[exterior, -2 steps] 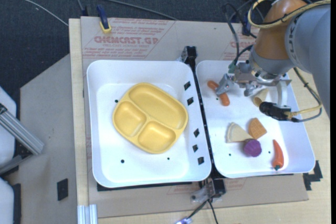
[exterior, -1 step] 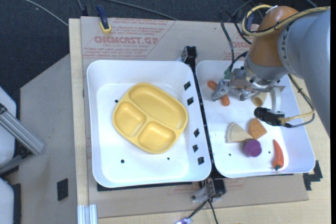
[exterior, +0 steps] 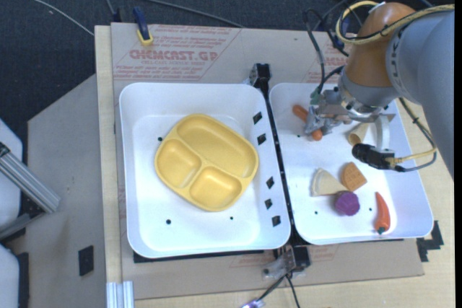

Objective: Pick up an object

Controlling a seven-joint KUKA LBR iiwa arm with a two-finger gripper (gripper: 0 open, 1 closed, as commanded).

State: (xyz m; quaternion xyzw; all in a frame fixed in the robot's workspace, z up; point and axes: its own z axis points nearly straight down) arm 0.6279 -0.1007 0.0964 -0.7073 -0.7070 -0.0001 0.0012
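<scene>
Arm enters from the right, orange band above the wrist; the hand (exterior: 320,120) is low over the far left part of the right bin (exterior: 415,231). Fingers are obscured by the wrist body, so cannot tell how far open the hand is or whether it grips anything. A small orange piece (exterior: 300,112) lies just beside the hand, another (exterior: 315,134) at its tip. Nearer in the same bin: pale wedge (exterior: 326,182), tan block (exterior: 354,176) touching it, purple ball (exterior: 347,203), red-orange pepper (exterior: 382,212) near the right wall. Left bin (exterior: 137,155) holds a yellow divided tray (exterior: 206,161), on the counter (exterior: 108,119).
</scene>
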